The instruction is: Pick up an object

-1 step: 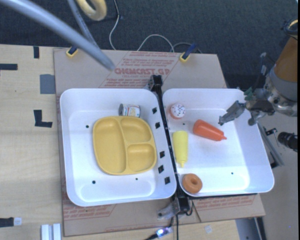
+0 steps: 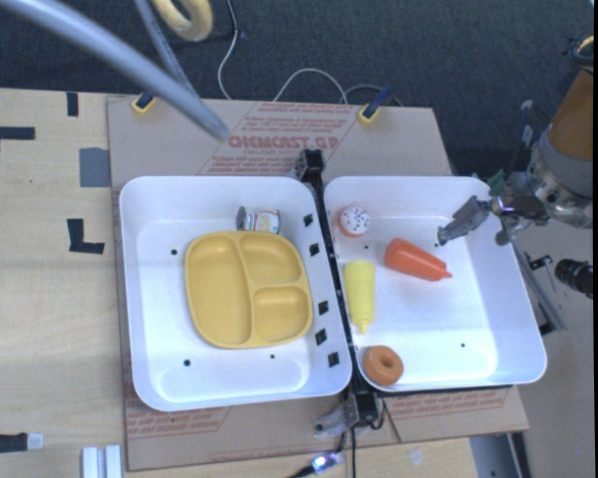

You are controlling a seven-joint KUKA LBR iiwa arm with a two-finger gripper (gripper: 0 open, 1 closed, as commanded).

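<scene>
Lying tilted in right bin (image 2: 498,357): orange carrot (image 2: 416,260) (tapered), gripper (image 2: 475,222) near

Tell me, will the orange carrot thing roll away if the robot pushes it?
Probably a little. The carrot looks rounded and tapered, lying on its side on the smooth floor of the right bin, so a nudge would likely swing it in a curve rather than straight. It looks like a plastic toy, so probably light, stiff and somewhat slippery.

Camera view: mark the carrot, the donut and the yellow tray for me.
carrot (image 2: 415,259), camera view, middle of its orange body.
donut (image 2: 384,364), camera view, on its ring, left of the hole.
yellow tray (image 2: 222,274), camera view, floor of its large left compartment.
</scene>
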